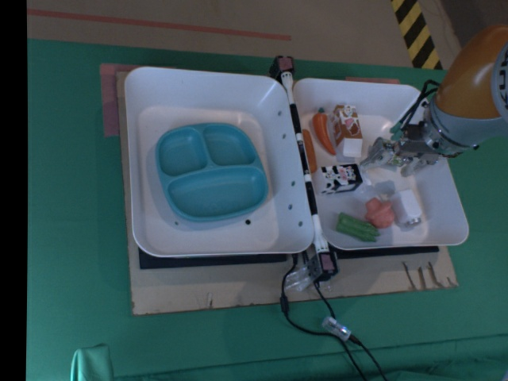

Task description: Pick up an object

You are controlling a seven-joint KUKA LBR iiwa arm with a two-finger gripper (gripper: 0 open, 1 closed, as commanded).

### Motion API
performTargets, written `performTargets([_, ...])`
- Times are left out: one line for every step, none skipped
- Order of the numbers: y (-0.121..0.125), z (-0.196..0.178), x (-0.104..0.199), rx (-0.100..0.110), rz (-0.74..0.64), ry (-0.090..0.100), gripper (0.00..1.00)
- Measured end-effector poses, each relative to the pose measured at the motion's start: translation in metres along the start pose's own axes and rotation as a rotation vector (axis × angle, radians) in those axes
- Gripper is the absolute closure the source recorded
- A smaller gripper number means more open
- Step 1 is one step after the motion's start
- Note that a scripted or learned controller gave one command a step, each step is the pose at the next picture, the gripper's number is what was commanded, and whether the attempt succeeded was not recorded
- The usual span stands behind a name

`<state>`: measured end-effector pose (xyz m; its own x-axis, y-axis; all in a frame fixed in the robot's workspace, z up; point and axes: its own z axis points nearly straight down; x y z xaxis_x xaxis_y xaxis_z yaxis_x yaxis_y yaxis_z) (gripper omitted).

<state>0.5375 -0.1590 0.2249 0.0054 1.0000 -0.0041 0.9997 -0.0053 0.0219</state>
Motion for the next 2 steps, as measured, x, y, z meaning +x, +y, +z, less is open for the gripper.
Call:
performTargets([0.091,0.025,0.037,0.019,-0.004,0.003,0.0])
performTargets([0.092,0.014,0.036,0.016,-0.001,0.0,1.0])
